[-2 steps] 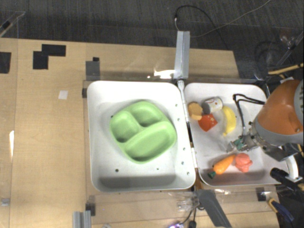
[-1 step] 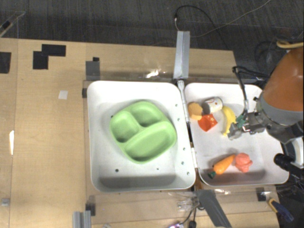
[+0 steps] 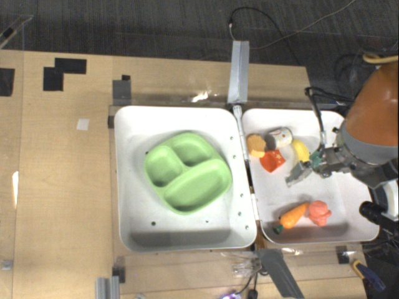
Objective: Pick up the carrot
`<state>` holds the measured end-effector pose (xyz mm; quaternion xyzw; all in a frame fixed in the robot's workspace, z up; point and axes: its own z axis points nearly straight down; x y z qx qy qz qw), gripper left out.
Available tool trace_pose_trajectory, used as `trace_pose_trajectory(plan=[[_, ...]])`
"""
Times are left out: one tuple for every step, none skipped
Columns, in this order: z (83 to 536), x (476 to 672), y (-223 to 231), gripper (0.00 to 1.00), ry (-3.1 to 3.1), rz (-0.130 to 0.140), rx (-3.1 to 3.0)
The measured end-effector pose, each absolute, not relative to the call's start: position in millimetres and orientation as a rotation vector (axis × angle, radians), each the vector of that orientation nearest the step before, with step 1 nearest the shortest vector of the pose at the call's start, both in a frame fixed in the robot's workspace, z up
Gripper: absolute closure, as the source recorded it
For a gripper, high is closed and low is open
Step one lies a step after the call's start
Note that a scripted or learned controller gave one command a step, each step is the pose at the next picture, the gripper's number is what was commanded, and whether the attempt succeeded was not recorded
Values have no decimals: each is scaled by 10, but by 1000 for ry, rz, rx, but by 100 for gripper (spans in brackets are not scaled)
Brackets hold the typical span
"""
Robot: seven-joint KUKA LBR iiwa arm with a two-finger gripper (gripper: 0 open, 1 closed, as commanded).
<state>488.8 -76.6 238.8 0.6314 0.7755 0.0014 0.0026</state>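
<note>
floor: dark carpet (image 3: pixel 124 11) | bench: light wood (image 3: pixel 56 185) | cable (image 3: pixel 293 30) on floor

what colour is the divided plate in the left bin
Light green: the plate shows best in the camera view.

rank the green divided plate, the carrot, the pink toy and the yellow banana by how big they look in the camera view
1. green divided plate
2. carrot
3. pink toy and yellow banana, which look too alike in size to rank

Orange carrot (image 3: pixel 293 215) with green tip, pink toy (image 3: pixel 319 212), red piece (image 3: pixel 272 161), yellow banana (image 3: pixel 302 151), green divided plate (image 3: pixel 187 171), white bins (image 3: pixel 131 229)
</note>
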Motion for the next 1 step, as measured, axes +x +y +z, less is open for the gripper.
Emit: trace_pose_trajectory(plan=[[1427, 4874, -1146, 0, 2374, 1, 2056]])
